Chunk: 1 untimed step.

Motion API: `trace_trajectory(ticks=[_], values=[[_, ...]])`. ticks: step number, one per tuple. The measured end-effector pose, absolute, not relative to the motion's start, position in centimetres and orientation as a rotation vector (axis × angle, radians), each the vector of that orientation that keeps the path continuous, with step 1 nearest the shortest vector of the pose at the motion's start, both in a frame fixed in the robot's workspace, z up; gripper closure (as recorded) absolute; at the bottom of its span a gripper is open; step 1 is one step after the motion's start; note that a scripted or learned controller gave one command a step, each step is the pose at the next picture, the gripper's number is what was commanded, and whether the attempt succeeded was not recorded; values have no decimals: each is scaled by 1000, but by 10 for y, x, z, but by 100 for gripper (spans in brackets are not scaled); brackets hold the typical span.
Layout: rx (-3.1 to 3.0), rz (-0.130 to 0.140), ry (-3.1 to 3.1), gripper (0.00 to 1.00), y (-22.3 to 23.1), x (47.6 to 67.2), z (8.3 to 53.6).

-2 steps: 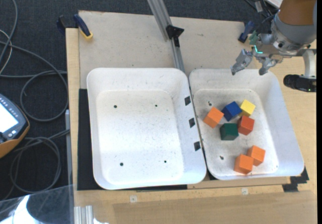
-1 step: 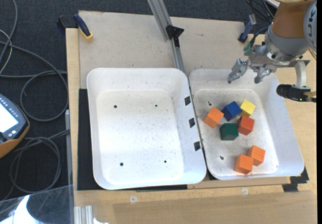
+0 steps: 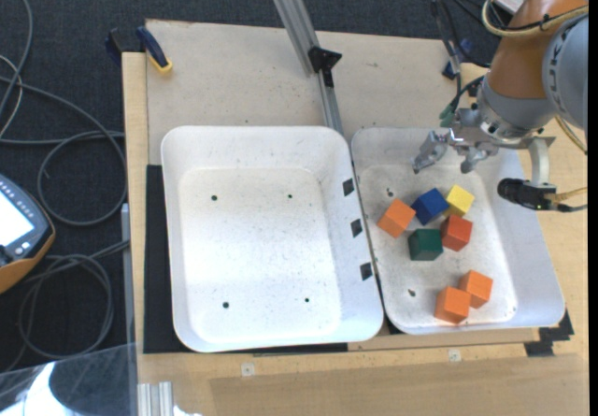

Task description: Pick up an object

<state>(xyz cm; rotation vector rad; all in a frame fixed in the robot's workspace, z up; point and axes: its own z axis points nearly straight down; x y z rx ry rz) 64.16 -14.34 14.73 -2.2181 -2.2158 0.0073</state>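
Note:
My gripper (image 3: 448, 155) hangs over the far part of the right bin (image 3: 533, 246), its two fingers spread apart with nothing between them. Just in front of it lie a blue cube (image 3: 430, 205) and a yellow cube (image 3: 461, 198). An orange cube (image 3: 397, 217) sits left of the blue one, a dark green cube (image 3: 426, 244) below it, and a red-orange cube (image 3: 457, 233) to the right. Two more orange cubes (image 3: 464, 296) rest together near the bin's front edge.
The left bin (image 3: 177, 218) stands beside the right one. A metal pole (image 3: 297, 21) slants over the bench from the top. A blue-and-yellow clamp (image 3: 153, 47) sits at the bench's far left corner. Cables run along the floor at left.

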Motion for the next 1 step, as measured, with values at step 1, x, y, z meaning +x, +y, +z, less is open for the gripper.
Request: trace_trajectory(ticks=[1], values=[[-2217,6,-2217,0,-143,641,96]])
